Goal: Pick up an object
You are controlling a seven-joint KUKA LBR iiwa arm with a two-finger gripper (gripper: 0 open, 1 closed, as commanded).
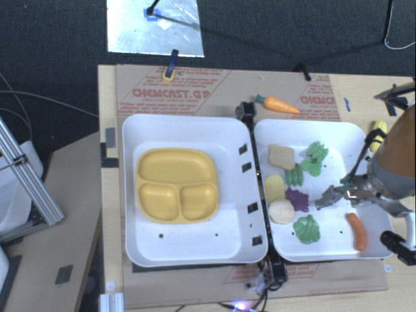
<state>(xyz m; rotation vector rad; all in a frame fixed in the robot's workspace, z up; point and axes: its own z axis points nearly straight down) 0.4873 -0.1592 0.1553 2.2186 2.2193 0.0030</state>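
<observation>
Over the right bin, the claw hangs just right of the purple toy; whether it is clenched I cannot tell. Beside it lies an orange sausage, below a green piece.

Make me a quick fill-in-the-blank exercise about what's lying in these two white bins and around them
1. The yellow divided plate lies in the ____ bin of the camera view.
2. The toy carrot lies ____ the bins, on the cardboard.
3. The gripper hangs over the ____ bin.
4. The purple toy lies in the same bin as the ____ sausage.

Missing words: left; outside; right; orange
</observation>
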